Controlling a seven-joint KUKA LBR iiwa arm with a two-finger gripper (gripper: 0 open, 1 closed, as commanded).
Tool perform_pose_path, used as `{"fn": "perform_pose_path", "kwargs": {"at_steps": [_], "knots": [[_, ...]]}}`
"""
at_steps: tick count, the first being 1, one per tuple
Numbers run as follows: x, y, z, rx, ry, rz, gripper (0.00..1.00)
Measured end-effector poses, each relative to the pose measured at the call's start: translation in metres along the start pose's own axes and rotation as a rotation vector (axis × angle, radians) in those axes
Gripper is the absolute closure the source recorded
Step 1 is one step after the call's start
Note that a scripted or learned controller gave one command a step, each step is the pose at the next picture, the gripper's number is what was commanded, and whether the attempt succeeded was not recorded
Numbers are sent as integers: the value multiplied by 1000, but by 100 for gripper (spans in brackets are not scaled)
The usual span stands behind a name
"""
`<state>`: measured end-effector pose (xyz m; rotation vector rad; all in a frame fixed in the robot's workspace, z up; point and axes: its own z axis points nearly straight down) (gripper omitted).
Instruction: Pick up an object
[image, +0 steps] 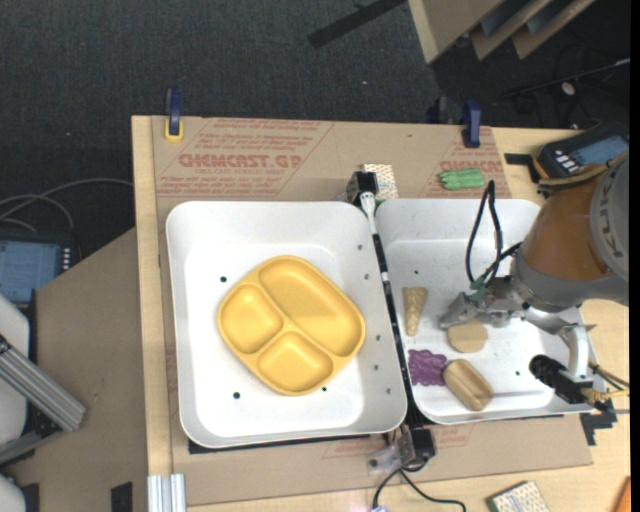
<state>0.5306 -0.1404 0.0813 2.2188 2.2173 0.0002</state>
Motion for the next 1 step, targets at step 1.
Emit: {"fn": "perform_pose_path", "kwargs": {"at_steps": [1], "knots": [[1,-1,-14,-3,0,0,100]]}}
